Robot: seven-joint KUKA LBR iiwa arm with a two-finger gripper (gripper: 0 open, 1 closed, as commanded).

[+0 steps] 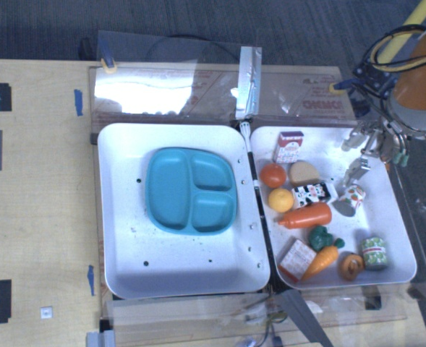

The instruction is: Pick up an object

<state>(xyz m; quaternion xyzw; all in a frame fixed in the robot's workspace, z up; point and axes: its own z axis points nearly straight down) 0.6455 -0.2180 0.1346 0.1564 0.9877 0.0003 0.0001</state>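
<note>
My gripper [357, 155] hangs over the upper right part of the right bin [401, 215], its two metal fingers [359, 169] apart with nothing between them. Just below it lies a small white, red and green object [352, 196]. To its left sit a tan bread piece [304, 170], a black-and-white box [312, 191] and a red-and-white carton [288, 147]. A tomato [273, 175], a lemon [280, 199] and a large carrot [307, 215] lie along the bin's left side.
The bin's near end holds a broccoli [320, 237], a small carrot [321, 260], a red-and-white packet [296, 257], a brown round item [351, 265] and a green can [375, 251]. A blue divided plate [192, 191] sits in the left bin [118, 215].
</note>
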